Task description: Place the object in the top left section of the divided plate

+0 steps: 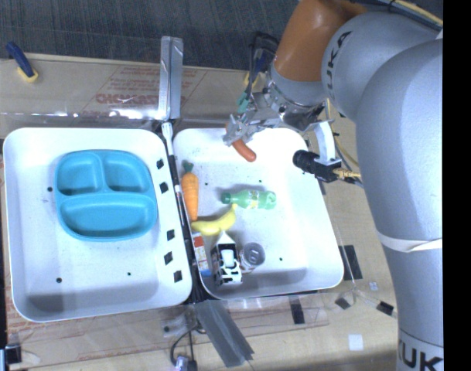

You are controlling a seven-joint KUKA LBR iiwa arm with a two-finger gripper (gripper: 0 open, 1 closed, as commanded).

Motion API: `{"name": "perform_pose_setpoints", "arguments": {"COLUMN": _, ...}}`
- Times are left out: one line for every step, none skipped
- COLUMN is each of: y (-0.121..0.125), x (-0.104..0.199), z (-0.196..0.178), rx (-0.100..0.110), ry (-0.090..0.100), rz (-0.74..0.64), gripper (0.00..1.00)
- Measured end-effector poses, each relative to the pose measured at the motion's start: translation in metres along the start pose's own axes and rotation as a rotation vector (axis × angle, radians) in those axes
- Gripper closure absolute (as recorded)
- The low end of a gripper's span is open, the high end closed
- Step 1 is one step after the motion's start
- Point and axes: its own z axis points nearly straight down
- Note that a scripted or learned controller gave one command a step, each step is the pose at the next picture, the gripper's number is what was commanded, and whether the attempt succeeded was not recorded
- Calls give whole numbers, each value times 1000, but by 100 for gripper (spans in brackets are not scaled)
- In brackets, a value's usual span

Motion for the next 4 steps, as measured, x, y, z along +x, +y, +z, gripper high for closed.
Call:
{"name": "perform_pose_setpoints", "arguments": {"y": 15, "x": 84, "z": -14, "rx": -2, "ry": -1, "rz": -156, "gripper": 100}}
{"name": "perform_pose_setpoints", "arguments": {"y": 28, "x": 168, "z": 24, "rx": 1, "ry": -1, "rz": -360, "gripper": 100}}
{"name": "perform_pose_setpoints", "arguments": {"y": 42, "x": 236, "z": 19, "rx": -3, "ry": -1, "rz": -181, "gripper": 100}}
{"name": "perform_pose_setpoints", "arguments": {"y": 42, "x": 236, "z": 19, "rx": -4, "ry": -1, "rz": -181, "gripper": 0}}
